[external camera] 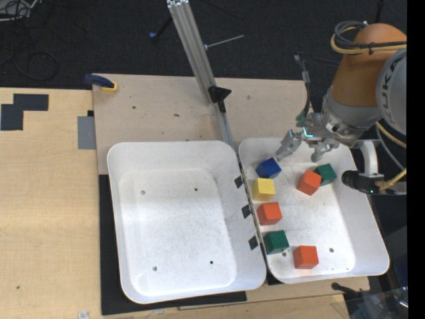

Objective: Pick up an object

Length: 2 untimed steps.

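My gripper hangs over the back of the right bin, fingers spread open with nothing between them. Below and left of it lies a blue cube. A yellow cube and an orange cube sit along the bin's left wall, with a green cube further forward. Another orange cube and a green cube lie just below the gripper's right finger. A third orange cube rests near the front.
The left bin stands beside the right one, with black clips on the shared wall. A slanted aluminium bar rises behind the bins. The arm's wrist looms over the right bin's back right corner.
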Tool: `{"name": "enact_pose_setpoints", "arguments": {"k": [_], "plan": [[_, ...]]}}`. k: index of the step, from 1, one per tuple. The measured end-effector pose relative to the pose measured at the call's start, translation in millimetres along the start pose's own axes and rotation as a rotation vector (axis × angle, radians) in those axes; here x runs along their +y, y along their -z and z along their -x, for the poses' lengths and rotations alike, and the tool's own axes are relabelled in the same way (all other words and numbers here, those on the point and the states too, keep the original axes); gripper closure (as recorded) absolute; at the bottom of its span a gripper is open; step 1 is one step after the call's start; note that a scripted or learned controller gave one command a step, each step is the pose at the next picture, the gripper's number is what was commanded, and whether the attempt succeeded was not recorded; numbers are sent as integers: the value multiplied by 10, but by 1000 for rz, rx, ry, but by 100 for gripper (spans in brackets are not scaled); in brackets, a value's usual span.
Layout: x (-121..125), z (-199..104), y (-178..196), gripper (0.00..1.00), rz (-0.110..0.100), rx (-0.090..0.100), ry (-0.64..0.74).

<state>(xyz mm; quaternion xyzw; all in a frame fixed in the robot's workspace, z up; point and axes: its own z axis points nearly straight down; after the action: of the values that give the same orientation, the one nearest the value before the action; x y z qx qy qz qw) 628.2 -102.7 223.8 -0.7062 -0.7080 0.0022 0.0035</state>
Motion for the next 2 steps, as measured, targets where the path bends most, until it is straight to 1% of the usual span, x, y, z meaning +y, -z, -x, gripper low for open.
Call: {"name": "enact_pose_setpoints", "arguments": {"k": [1,2], "plan": [[9,5,27,0,5,-1,-1],[-40,40,-430,0,0,-1,-2]]}}
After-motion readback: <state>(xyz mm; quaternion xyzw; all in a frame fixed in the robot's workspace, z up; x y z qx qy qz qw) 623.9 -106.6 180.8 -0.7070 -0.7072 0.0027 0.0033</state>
